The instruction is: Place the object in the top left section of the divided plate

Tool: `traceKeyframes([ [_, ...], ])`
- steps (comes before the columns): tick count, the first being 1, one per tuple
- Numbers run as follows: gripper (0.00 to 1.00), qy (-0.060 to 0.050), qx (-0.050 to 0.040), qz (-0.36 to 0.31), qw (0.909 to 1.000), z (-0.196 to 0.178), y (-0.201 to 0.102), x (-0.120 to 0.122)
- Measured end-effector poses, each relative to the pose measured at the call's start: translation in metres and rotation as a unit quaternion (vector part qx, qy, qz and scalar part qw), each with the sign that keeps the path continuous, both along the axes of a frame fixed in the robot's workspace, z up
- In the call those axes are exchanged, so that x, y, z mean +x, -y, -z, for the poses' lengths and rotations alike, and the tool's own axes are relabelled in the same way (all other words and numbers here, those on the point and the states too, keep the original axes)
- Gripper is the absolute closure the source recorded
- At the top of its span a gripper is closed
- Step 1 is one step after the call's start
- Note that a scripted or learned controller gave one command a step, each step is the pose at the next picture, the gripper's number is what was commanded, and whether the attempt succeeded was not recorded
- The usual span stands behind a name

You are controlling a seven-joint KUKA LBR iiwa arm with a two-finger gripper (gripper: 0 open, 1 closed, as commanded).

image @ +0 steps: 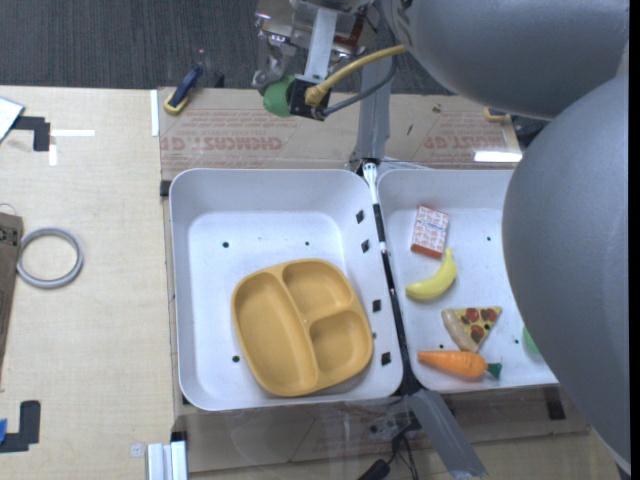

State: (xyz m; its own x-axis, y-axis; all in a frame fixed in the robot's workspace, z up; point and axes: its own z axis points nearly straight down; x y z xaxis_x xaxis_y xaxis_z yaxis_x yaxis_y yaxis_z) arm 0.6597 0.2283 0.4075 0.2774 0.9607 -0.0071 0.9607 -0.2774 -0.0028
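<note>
Dark floor [100,28], prob carpet; pale wood bench [90,348]

Yellow divided plate [300,323] in left bin [270,233], banana [432,280], carrot [455,364], pizza slice [472,324] in right bin [480,228]

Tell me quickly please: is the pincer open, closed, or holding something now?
Pincer: cannot be told. A green thing shows right at its tip, but a grip on it is not clear.

Grey arm [500,28] high, tool [272,80] pointing down
</note>
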Motion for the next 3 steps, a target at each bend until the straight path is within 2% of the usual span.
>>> traceKeyframes([
  [2, 1.0, -0.003, -0.0033, -0.001, 1.0, -0.014, 0.0, 0.001],
  [3, 1.0, 0.0, 0.0018, -0.063, 0.998, -0.014, 0.044, -0.036],
])
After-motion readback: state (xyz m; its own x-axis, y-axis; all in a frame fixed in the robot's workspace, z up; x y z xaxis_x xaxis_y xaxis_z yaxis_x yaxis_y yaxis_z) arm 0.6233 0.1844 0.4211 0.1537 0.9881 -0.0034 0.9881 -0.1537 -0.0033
